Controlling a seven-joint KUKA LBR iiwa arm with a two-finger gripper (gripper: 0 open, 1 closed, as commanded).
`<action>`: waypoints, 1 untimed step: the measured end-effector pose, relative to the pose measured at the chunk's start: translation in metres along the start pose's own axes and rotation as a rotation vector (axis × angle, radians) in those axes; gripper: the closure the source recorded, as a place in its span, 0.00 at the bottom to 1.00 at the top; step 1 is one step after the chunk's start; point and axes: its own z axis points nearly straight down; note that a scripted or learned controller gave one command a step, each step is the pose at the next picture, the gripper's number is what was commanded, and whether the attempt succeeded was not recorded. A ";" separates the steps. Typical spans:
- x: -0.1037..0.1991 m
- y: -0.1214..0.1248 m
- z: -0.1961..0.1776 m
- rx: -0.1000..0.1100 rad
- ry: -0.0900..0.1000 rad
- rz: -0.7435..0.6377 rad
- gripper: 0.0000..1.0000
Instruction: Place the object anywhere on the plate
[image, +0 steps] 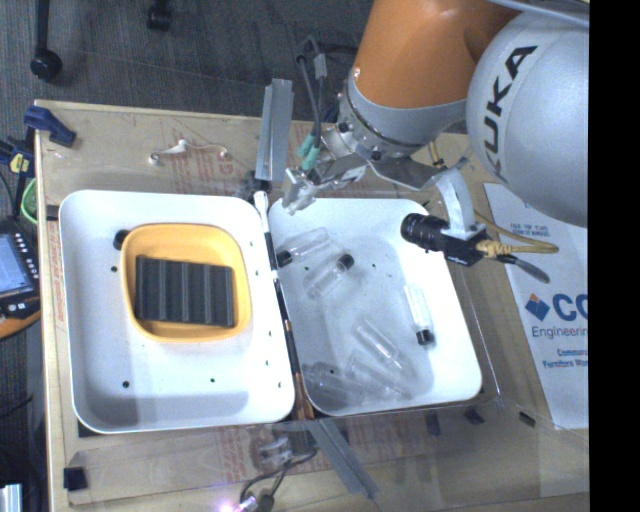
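The claw (298, 192) hangs over the back left corner of the right bin (460, 345), close to the divider between the two bins. Its metal fingers (292, 198) point down and to the left; whether they are spread or pressed together cannot be told from this angle, and nothing is visible between them. The grey arm (530, 100) with its orange band (415, 60) reaches in from the right, above the bin's back edge. Just below the claw, on the bin floor, lie several clear plastic tubes: one with a dark cap (325, 262) sits nearest, another (418, 312) lies toward the right wall, and more (365, 362) are clustered near the front. Any of these may be the object to move. The left bin (85, 390) holds the yellow plate (135, 255), with a dark ribbed block (186, 291) resting on it. The step in hand appears to be the pick, not yet completed. The next move calls for lowering onto a tube, closing on it, then carrying it left across the divider to the plate.
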 end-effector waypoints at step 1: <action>0.001 0.001 -0.010 0.000 0.001 -0.007 1.00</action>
